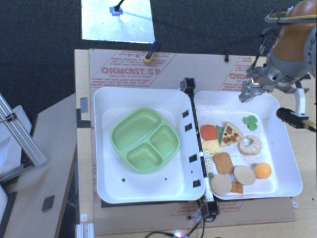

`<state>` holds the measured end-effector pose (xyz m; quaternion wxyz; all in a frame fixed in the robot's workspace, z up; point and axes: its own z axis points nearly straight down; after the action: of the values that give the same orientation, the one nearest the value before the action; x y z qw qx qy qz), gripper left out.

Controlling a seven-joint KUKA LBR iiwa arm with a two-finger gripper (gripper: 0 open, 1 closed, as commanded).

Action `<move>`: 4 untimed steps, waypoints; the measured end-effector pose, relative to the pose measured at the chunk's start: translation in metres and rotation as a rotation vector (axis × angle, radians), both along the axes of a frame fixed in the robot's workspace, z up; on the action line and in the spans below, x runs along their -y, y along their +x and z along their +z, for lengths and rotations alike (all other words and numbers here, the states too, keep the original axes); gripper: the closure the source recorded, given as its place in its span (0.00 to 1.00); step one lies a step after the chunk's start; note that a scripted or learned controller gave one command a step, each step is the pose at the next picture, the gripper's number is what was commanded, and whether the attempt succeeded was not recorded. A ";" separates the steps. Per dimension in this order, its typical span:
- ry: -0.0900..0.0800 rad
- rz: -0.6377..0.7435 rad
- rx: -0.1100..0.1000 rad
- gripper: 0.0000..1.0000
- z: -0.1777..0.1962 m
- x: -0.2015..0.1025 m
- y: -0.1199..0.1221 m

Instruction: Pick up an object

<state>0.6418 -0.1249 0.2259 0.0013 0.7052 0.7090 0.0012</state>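
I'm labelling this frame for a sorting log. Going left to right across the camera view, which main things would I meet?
Green divided plate in the left bin → red tomato slice → pizza slice → shrimp → orange ball, all in the right bin.

Red print reading "CHEMCAST GP" repeats across the protective sheet under the two bins; the smaller lines are illegible.

2 white bins — green tray left, toy food right — tool above the right bin's far edge.
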 end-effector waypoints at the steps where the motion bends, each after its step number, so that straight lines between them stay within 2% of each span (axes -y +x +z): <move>1: 0.000 0.001 -0.003 1.00 0.001 -0.035 -0.023; 2: 0.000 0.000 -0.005 1.00 -0.011 -0.076 -0.056; 3: 0.001 0.001 -0.003 1.00 -0.002 -0.087 -0.062; 4: 0.000 -0.004 -0.003 1.00 -0.011 -0.074 -0.058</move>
<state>0.5839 -0.0506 0.2151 0.0005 0.7066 0.7076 0.0003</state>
